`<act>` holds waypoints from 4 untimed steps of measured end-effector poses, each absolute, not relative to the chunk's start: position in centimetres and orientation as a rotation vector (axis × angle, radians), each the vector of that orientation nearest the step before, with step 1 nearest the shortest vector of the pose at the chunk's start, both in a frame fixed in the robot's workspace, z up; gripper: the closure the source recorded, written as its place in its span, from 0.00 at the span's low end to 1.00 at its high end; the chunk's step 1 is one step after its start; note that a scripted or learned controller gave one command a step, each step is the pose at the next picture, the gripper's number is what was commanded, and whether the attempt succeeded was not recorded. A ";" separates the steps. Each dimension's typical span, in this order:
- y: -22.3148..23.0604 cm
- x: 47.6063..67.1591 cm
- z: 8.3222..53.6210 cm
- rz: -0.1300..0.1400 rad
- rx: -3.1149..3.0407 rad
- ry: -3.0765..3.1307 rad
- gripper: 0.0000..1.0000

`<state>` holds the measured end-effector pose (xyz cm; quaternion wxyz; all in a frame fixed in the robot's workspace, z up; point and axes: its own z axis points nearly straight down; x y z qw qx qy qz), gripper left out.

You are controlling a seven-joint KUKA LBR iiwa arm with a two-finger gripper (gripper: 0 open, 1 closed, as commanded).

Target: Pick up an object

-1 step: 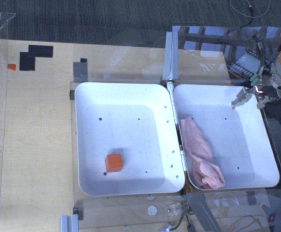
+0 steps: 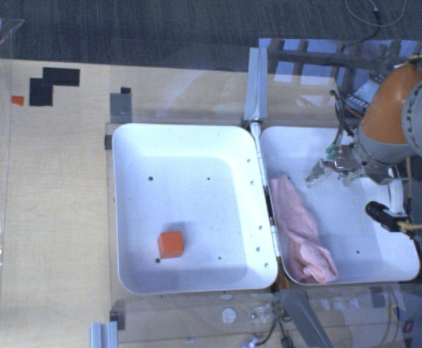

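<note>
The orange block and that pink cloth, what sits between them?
In the camera view, between the orange block and the pink cloth lie bare white bin floor and the bins' adjoining walls.

a pale wooden bench (image 2: 51, 216) bears two white bins, left (image 2: 135, 267) and right (image 2: 407, 267), side by side.

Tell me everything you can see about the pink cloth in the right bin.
The pink cloth is soft, crumpled fabric, bunched into a long lump. It lies in the right bin along that bin's left wall, running from mid-bin toward the near corner, where it is thickest. It rests on the bin floor against the wall. Nothing else touches it.
</note>
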<state>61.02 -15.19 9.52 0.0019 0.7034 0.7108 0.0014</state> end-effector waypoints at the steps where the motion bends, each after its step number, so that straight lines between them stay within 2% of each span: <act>1: -12.2 54.4 9.0 0.013 2.086 2.331 0.00; 2: -8.7 59.9 8.9 0.013 2.031 2.380 0.00; 3: -8.7 60.0 8.9 0.014 2.099 2.323 0.00; 4: -12.2 62.4 13.1 0.002 2.266 2.171 0.00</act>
